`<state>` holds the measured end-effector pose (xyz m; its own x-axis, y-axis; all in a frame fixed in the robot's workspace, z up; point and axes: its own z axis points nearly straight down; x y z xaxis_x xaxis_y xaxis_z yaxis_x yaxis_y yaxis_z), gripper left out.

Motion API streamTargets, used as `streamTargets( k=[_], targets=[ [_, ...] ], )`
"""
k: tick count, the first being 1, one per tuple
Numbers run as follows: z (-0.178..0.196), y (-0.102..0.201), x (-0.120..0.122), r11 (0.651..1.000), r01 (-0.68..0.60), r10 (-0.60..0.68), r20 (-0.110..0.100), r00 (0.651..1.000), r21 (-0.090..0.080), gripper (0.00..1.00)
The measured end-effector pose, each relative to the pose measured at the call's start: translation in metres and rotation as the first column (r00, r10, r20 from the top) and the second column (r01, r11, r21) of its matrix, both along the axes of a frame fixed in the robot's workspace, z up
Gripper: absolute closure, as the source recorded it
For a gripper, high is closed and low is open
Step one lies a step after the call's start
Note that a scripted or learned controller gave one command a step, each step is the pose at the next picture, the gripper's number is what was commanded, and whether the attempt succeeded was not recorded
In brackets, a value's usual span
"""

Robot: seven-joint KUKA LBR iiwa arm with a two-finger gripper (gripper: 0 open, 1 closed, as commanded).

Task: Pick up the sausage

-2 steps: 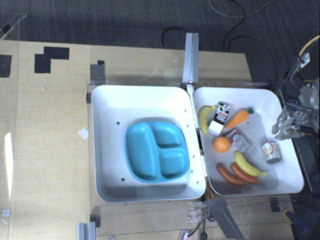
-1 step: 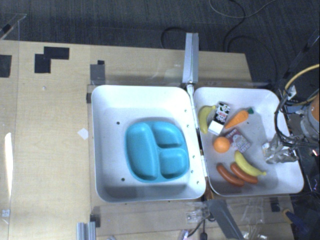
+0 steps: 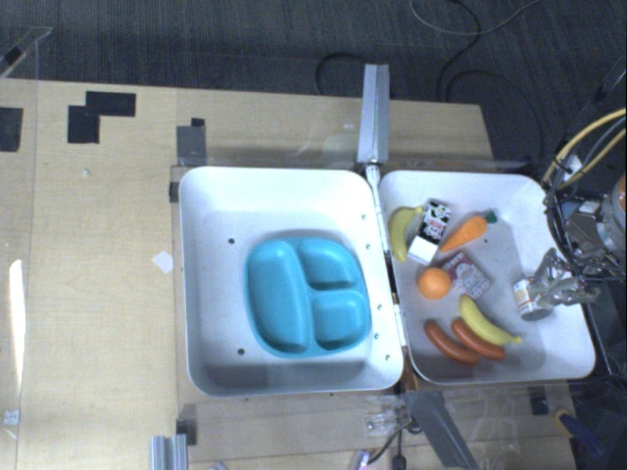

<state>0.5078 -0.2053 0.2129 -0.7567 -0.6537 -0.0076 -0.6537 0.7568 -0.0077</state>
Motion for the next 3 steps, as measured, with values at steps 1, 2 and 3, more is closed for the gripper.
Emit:
streamTargets(
  k=[1,2,3],
  targets=[
    [-0.007,0.000,-0.008,0.995,-0.095,0.095,0.000,0.995,-0.002,1.00],
    [-0.017,0.000,-0.014,0.967,-0.253,0.253,-0.001,0.967,-0.003,1.00],
    [-0.025,0.000,-0.018,0.911,-0.412,0.412,-0.002,0.911,-0.005,1.00]
  ],
)
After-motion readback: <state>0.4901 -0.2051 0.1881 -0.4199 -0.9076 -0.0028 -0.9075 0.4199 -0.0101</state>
